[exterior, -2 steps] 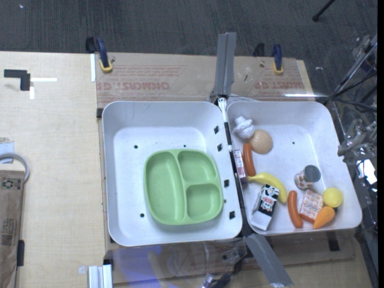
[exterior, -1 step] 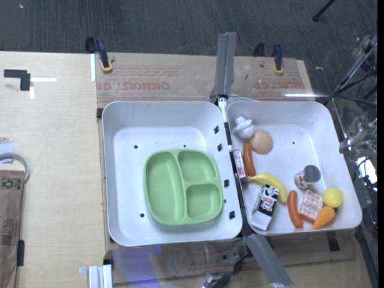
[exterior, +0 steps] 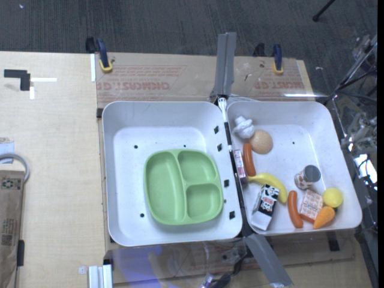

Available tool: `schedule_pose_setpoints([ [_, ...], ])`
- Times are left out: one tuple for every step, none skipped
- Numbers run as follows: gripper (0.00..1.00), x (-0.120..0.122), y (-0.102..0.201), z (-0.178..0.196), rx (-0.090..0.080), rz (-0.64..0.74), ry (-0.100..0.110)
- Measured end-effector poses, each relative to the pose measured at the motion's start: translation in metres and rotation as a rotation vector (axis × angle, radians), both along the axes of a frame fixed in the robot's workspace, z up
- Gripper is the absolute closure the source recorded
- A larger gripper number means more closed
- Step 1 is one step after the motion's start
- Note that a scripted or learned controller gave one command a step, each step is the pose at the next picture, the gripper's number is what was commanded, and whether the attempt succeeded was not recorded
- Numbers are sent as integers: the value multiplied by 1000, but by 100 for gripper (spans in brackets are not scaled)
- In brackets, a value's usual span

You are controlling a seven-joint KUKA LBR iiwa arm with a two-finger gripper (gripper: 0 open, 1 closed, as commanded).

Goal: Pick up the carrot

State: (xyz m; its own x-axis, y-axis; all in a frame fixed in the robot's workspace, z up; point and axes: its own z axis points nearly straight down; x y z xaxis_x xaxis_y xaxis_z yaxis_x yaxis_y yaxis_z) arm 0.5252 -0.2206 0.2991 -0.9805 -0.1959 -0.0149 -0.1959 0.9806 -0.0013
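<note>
Down in the near right corner of the right bin (exterior: 333, 125) lies the carrot (exterior: 324, 216), a short orange cone with its blunt end up and to the right and its tip pointing down-left, close to the bin's front wall. A yellow lemon (exterior: 333, 197) sits just above the carrot and appears to touch its thick end. A small printed snack packet (exterior: 311, 204) lies against the carrot's left side, and whether its edge overlaps the carrot cannot be told. Beyond the packet, further left of the carrot, an orange-red sausage (exterior: 294, 209) lies nearly upright in the picture. Still further left of the carrot a black and white carton (exterior: 265, 206) lies on its side, with a banana (exterior: 266, 180) curving over its top end. Above and slightly left of the carrot, past the packet, a small tin can (exterior: 311, 174) stands apart from it.

Well away from the carrot, toward the far left of the same bin, are a tan round roll (exterior: 261, 141), a white lumpy item (exterior: 243, 126) and a second sausage (exterior: 248, 159) near the dividing wall. The carrot's top side is uncovered, while the lemon, the packet and the bin wall crowd it on three sides. Far left of the carrot, the left bin (exterior: 109, 161) holds a green divided plate (exterior: 183, 186).
</note>
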Motion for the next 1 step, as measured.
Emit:
schedule_pose_setpoints([
  [100, 2, 0, 9, 0, -3, -5],
])
